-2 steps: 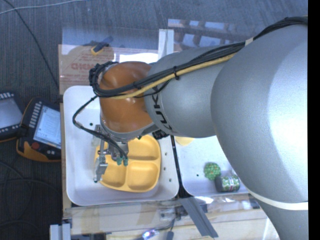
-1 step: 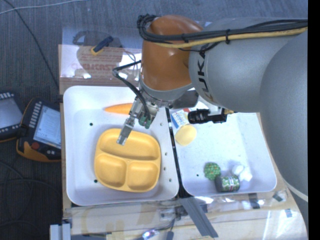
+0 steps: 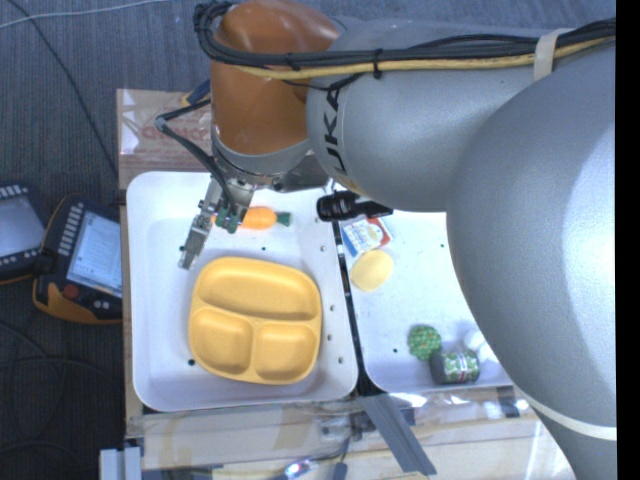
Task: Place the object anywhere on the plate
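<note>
Far left, off the tabletop, a handheld control pendant [image 3: 85, 258] with a lit screen lies on grey carpet. The left bin [image 3: 145, 298], shallow, glossy white plastic with rounded corners, carries a yellow plate [image 3: 257, 318]: a smooth, matte tray with soft corners, moulded into one long compartment and two smaller ones, sitting toward the bin's near edge. Just beyond the plate's far edge the end effector [image 3: 205, 230] hangs tilted, its thin metal fingers [image 3: 192, 246] reaching toward the bin's left side; I cannot tell whether they are spread or pressed together. Right beside it lies a small orange carrot [image 3: 260, 219] with a green tip, on the bin floor near the far edge, off the plate. The right bin [image 3: 400, 388] carries a printed packet [image 3: 365, 234], a pale yellow rounded piece [image 3: 371, 269], a knobbly green ball [image 3: 424, 342] and a dark can [image 3: 456, 366].
</note>
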`<state>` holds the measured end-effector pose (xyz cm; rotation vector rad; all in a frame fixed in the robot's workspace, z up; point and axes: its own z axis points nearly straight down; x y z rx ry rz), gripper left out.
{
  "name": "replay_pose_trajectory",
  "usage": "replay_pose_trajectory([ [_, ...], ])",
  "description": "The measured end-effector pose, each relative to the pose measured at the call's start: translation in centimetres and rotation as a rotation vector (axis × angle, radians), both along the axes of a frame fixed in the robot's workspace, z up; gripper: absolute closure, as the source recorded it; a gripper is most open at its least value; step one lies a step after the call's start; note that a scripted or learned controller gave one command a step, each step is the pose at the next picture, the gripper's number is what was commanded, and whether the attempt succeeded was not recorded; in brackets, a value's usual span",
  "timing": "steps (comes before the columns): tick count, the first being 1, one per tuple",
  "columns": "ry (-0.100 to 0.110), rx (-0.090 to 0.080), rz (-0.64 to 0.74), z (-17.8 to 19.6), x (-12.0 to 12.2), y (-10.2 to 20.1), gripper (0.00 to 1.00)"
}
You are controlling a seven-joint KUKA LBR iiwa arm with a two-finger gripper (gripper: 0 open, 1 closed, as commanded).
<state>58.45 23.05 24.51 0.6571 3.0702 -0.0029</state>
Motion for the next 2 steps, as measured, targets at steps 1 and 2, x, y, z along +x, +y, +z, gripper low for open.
replay_pose_trajectory([
  [1, -0.004, 0.0, 0.184, 15.3, -6.7, 0.2, 0.0],
  [2, 0.002, -0.001, 0.163, 0.3, -6.0, 0.1, 0.0],
])
